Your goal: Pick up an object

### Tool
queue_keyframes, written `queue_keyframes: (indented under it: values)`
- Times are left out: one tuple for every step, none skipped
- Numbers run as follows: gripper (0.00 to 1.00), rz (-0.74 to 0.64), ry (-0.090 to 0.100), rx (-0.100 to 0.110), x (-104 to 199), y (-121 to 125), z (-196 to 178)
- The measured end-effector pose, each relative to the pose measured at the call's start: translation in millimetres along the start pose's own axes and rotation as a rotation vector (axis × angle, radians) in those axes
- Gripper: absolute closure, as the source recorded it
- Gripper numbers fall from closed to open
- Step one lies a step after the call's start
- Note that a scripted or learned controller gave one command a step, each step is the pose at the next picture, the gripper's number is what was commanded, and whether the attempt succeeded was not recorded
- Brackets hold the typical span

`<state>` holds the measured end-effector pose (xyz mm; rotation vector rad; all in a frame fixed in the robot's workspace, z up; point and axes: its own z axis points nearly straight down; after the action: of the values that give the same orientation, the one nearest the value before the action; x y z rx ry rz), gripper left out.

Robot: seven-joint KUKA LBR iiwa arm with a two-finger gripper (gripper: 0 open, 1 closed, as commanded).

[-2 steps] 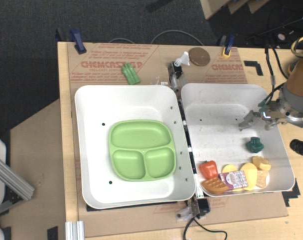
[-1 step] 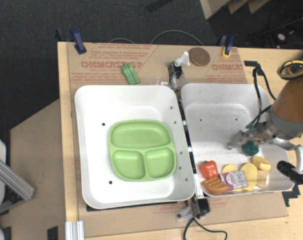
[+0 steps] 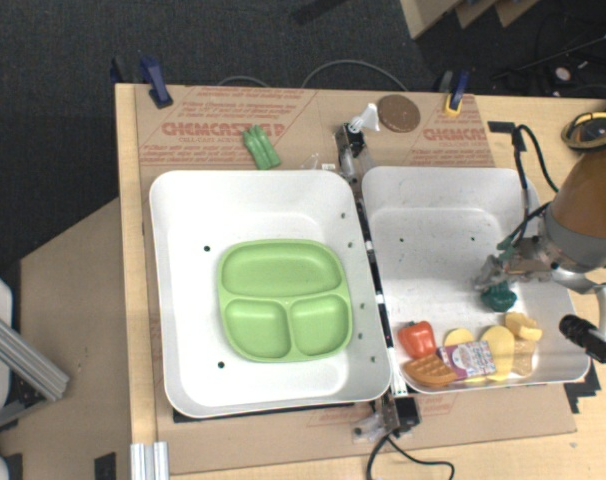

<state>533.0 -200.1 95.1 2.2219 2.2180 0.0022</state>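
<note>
The right bin (image 3: 423, 208) holds a pile of toy food along its near edge: a red pepper (image 3: 417, 337), an orange-brown piece (image 3: 430, 370), a pink-purple packet (image 3: 473, 360) and yellow pieces (image 3: 505, 346). A small dark green object (image 3: 500, 295) lies just above the pile. My gripper (image 3: 505, 273) reaches in from the right and sits directly over that green object, its fingertips at or touching it. The grey arm with its orange band (image 3: 588, 203) covers the bin's right side.
The left bin (image 3: 183, 268) holds a green divided plate (image 3: 284, 299). On the bench behind the bins lie a green clip-like piece (image 3: 262, 148), a brown disc (image 3: 398, 114) and blue clamps (image 3: 158, 83). The upper half of the right bin is bare.
</note>
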Motion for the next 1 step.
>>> queue_keyframes:
  values:
    - [1.0, -0.009, -0.001, -0.008, 67.6, 59.6, -82.0]
